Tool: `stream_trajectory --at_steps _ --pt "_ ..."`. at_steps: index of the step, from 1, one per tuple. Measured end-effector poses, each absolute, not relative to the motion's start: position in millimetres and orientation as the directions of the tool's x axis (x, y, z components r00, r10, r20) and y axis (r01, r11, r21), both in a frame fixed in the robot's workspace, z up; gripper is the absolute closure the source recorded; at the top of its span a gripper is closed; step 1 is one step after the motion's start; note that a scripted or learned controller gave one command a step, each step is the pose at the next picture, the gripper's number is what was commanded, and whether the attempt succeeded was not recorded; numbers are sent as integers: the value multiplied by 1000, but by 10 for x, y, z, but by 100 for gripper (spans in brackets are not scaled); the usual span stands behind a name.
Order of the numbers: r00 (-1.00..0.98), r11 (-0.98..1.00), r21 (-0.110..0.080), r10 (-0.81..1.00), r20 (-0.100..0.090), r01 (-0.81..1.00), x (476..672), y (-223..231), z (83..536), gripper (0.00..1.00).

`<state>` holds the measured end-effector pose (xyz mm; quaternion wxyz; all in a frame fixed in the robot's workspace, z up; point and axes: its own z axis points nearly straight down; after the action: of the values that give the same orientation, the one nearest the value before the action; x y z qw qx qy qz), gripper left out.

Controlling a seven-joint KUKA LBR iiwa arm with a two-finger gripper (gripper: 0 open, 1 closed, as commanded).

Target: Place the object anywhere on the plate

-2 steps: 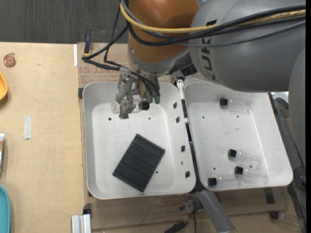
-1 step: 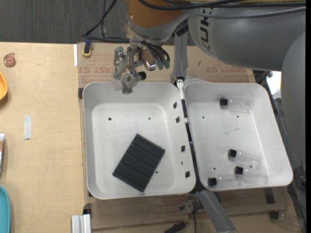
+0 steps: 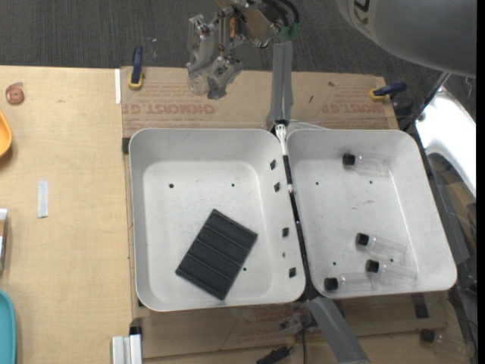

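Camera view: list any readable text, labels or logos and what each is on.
"CHEMCAST GP": red print, upside down from this view, on the cardboard sheet behind the bins; it repeats towards the right, too faint there to read.
"U": part of a dark logo on the grey arm, cut off by the frame.

Two blue clamps (image 3: 137,61) pin brown cardboard (image 3: 250,101) behind the white bins (image 3: 141,203).

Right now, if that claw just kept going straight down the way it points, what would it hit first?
Probably the cardboard sheet behind the left bin. The gripper hangs above it, pointing down, though its exact height is hard to judge from this slanted view.
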<state>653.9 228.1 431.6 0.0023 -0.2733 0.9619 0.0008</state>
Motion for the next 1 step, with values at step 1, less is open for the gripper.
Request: stream_trajectory --at_steps 1 --pt "-291 291 -1 -957 -5 -957 6602 2282 4420 100"
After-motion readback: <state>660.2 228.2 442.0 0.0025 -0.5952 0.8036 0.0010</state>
